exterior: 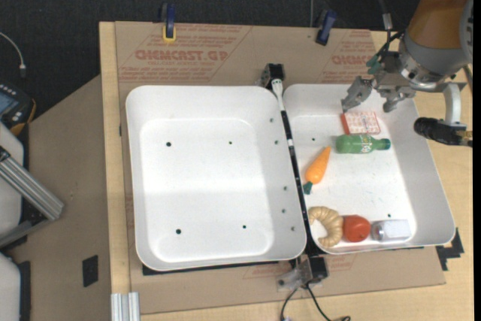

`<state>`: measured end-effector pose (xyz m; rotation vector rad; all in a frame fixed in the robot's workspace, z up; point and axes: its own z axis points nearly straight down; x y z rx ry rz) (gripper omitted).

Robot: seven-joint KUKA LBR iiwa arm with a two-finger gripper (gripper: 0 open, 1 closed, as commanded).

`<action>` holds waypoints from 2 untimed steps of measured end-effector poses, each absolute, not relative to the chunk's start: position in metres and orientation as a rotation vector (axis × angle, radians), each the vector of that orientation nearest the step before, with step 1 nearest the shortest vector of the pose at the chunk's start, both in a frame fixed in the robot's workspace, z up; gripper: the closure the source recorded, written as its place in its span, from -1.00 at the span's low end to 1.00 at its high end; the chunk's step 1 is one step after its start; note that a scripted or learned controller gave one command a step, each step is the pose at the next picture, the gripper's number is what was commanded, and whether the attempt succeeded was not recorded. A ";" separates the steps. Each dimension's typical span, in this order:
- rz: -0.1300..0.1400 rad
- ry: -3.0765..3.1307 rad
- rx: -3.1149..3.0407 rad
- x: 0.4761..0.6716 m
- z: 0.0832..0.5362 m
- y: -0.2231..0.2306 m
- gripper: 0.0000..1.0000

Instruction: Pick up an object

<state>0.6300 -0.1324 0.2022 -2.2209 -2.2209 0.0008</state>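
Nearest, against the right bin's (428,184) front wall, lie a ridged croissant (326,223), a glossy red tomato (356,228) and a small clear bottle (391,230). Beyond, a tapered carrot (318,165) and green bottle (361,144) look light, rigid, best gripped mid-body. Farthest, open fingers of the gripper (373,95) hang above a flat card (360,122).

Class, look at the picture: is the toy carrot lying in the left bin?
No. The toy carrot lies in the right bin, close to the divider, between the green bottle and the croissant.
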 end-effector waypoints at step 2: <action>-0.003 -2.228 -2.224 0.648 0.204 -0.225 -1.00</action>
